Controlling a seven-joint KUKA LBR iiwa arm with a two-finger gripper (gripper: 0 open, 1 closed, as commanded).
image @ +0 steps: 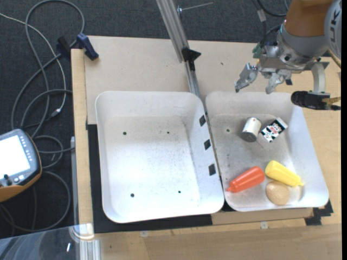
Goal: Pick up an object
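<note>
Small white cylinder sits in the right bin, far half, just nearer than the gripper, which hovers above the bin's far rim, fingers spread, holding nothing. Basically a short drop toward the near side.

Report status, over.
End effector open, holding nothing, above right bin's far edge. Five objects in that bin; white cylinder nearest. Nothing in the way.

You see dark carpet around a pale wooden bench, loose cables trailing at left, and a handheld control pad lying there.
</note>
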